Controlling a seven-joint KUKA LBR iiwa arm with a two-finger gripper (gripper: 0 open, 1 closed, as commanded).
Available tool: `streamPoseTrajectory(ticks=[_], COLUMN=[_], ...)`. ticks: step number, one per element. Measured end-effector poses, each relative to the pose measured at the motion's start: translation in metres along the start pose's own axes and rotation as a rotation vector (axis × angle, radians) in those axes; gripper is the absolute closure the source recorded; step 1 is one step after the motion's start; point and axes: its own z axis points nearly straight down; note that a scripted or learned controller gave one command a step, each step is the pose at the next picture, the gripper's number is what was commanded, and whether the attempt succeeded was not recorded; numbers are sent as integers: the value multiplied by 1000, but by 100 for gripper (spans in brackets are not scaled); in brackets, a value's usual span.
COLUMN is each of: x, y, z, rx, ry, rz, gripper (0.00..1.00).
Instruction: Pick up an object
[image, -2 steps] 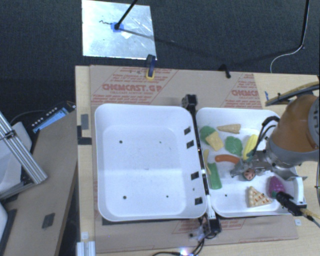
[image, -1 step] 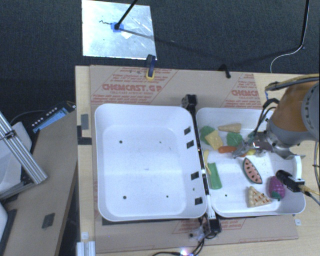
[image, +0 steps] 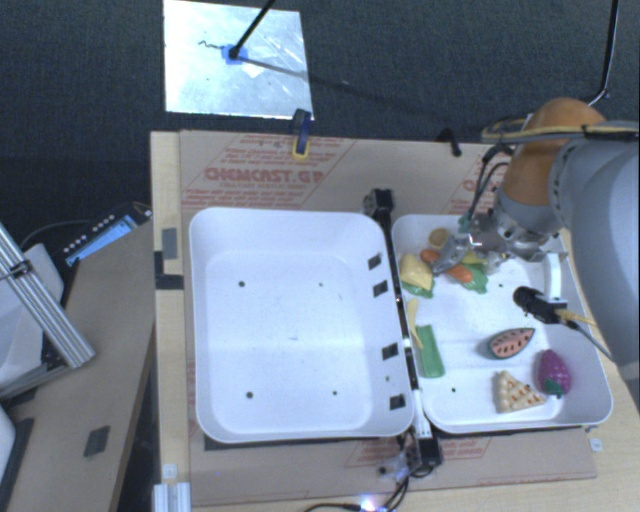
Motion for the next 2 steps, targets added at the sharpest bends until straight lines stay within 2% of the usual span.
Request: streamPoseTrajectory(ticks=[1, 2], x=[-3, 99], y=[-4, 2], z=[-9, -184], rx=[3, -48], ry=[-1, -1], rz=[0, -12], gripper=[100, 100])
